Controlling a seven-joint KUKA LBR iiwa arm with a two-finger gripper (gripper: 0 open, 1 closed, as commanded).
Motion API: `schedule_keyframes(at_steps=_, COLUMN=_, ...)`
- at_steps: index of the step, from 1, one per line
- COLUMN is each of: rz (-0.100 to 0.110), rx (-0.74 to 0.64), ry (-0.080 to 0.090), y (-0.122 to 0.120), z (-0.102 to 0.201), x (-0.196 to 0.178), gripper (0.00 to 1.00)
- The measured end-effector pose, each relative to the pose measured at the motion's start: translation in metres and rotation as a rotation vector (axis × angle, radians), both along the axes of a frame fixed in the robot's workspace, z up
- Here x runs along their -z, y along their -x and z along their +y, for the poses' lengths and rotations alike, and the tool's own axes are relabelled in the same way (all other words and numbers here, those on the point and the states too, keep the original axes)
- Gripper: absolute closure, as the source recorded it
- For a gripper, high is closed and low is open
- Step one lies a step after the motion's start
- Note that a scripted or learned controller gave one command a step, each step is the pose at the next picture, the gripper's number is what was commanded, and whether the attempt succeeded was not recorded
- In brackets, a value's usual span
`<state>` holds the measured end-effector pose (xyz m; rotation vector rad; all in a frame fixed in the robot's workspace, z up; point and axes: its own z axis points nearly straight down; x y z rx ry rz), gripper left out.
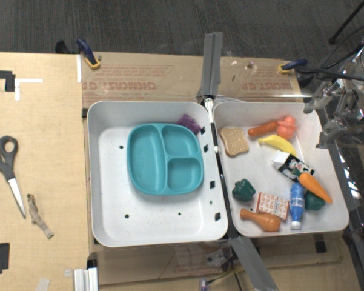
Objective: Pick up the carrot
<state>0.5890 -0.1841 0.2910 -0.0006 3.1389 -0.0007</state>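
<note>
Pale wood bench at far left bears grey-handled scissors. The left bin holds a teal divided plate, with a small purple item at the plate's 1 o'clock. The right bin holds a bread slice at 10 o'clock, a green pepper and a drumstick toward 7 o'clock, and a banana near 12 o'clock. The carrot lies at the bin's 4 o'clock, touching a blue bottle on its left. The gripper hangs over the bin's rim at 2 o'clock, well apart from the carrot; whether it is open or closed cannot be told.
</note>
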Motion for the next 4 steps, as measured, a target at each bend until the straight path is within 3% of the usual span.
schedule_keyframes(at_steps=1, rz=-0.002, rx=0.022, ry=0.001, y=0.036, z=-0.038, x=0.160, gripper=0.00)
schedule_keyframes(at_steps=2, rz=-0.045, rx=0.091, ry=0.008, y=0.042, z=-0.037, x=0.176, gripper=0.00)
schedule_keyframes(at_steps=3, rz=-0.027, rx=0.230, ry=0.001, y=0.042, z=-0.036, x=0.186, gripper=0.00)
schedule_keyframes(at_steps=4, rz=-0.029, rx=0.224, ry=-0.001, y=0.039, z=-0.033, x=0.174, gripper=1.00)
